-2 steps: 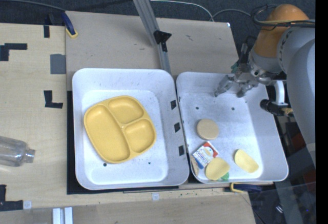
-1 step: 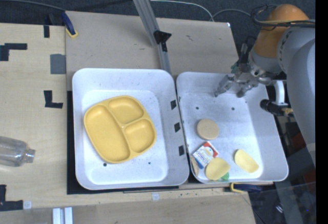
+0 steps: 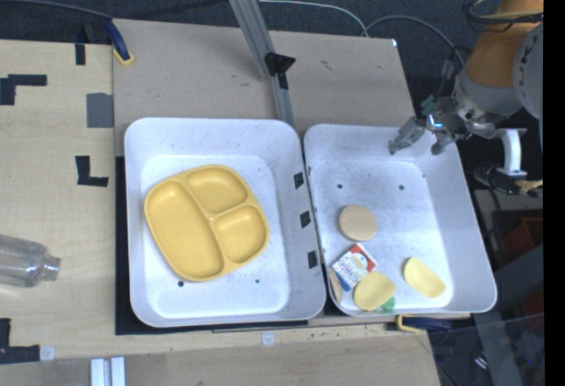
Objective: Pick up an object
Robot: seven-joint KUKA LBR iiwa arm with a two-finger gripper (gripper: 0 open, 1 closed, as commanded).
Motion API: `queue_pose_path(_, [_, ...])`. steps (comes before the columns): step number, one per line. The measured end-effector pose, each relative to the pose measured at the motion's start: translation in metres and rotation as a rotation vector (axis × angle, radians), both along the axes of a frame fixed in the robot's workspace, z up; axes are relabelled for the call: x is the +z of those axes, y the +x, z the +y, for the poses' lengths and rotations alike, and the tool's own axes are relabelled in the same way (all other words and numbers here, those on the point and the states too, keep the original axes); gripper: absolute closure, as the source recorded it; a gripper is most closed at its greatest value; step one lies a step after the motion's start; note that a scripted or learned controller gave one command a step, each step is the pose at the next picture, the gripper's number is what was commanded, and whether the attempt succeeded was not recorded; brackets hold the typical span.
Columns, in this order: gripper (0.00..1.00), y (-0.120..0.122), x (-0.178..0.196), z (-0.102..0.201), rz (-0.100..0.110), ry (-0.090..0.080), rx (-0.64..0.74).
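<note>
My gripper (image 3: 420,140) hangs over the far right rim of the right bin (image 3: 459,190), fingers spread open with nothing between them. Well below it in that bin lie a round tan disc (image 3: 357,222), a small red and white packet (image 3: 351,267), a yellow piece (image 3: 374,291) beside the packet, and another yellow piece (image 3: 424,277) near the front right corner. A bit of green peeks out under the first yellow piece.
The left bin (image 3: 141,199) holds a yellow divided plate (image 3: 206,220). A metal pole (image 3: 250,15) slants across the bench behind the bins. A clear plastic bottle (image 3: 26,261) lies at the far left on the wooden surface.
</note>
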State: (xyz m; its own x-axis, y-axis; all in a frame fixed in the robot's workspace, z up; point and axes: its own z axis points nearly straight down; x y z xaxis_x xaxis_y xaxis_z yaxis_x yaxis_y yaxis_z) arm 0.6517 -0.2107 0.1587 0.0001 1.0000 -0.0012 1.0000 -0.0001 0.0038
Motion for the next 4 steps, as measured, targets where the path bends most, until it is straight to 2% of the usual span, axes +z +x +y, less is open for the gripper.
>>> queue_pose_path(1, [0.00, 0.028, -0.050, 0.001, 0.024, 0.006, -0.001])
queue_pose_path(2, [1.00, 0.027, -0.039, 0.000, 0.022, 0.003, 0.000])
queue_pose_path(3, [0.00, 0.027, -0.040, 0.001, 0.023, 0.003, 0.000])
queue_pose_path(4, [0.00, 0.026, -0.061, 0.001, 0.036, 0.011, -0.003])
